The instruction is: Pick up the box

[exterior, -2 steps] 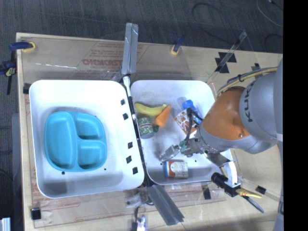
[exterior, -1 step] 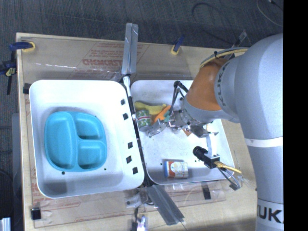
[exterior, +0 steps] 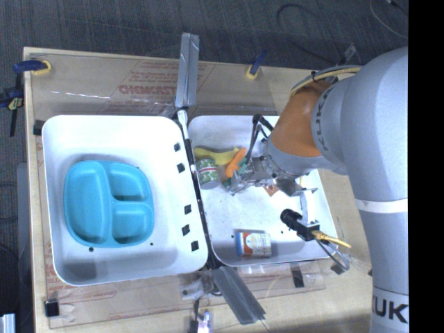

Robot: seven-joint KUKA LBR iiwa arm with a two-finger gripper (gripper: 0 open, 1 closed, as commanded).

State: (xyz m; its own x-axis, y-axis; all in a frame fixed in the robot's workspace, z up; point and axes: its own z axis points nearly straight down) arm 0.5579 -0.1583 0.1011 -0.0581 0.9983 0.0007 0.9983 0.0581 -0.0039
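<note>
Box (exterior: 252,243): small, blue at one end, white and orange label, lying on its side on the floor of the right bin (exterior: 229,255), close to that bin's near wall. It sits nearer the camera than the fingers (exterior: 236,181), slightly toward the arm side of them and well apart from them, with bare bin floor between. Nothing is touching it.

Fingers: low over the middle of the right bin, reaching in from the grey arm (exterior: 368,137) with its orange band (exterior: 300,125). Metal parts blur together at the tip, so I cannot tell whether they are open or closed. No object is seen between them.

Just beside the fingers, on the side away from the arm: a green-labelled can (exterior: 206,173). Just beyond them: an orange carrot (exterior: 236,159), then a yellow banana (exterior: 214,154) against the can's far side.

Further out past the can, the left bin (exterior: 104,127) holds a blue divided tray (exterior: 107,201).

Far edge of the desk (exterior: 104,82): a blue clamp (exterior: 257,64).
</note>
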